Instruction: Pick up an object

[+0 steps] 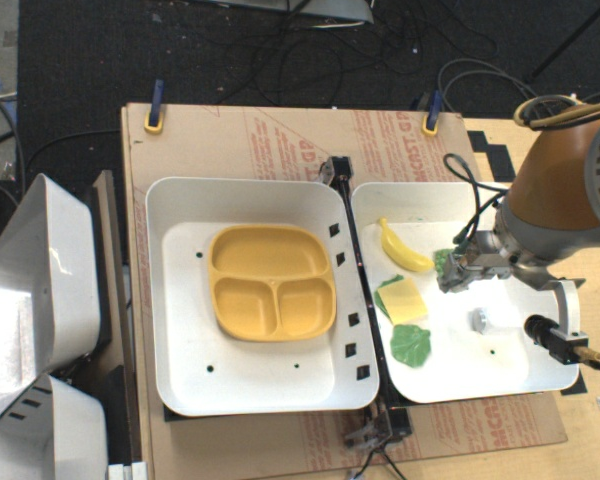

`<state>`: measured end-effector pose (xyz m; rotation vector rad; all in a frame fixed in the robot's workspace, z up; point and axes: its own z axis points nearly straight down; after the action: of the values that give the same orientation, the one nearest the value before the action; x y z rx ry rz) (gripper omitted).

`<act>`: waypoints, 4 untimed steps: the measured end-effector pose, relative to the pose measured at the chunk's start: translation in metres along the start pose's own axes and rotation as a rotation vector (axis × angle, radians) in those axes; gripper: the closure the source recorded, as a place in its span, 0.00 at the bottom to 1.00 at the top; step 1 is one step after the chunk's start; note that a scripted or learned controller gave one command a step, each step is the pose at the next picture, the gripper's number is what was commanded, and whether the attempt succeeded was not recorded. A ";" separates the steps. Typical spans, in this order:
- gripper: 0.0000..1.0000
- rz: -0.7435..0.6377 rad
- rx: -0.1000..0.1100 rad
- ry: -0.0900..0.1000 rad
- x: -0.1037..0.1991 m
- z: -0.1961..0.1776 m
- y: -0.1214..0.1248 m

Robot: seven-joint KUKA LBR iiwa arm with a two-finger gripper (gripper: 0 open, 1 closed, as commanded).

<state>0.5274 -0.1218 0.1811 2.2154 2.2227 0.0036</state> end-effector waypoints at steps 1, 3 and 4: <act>1.00 -0.001 -0.003 -0.001 0.006 -0.054 0.011; 1.00 -0.003 0.004 0.001 0.038 -0.089 0.032; 1.00 -0.006 0.002 0.001 0.096 -0.080 0.056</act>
<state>0.5823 -0.0254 0.2609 2.2108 2.2311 0.0024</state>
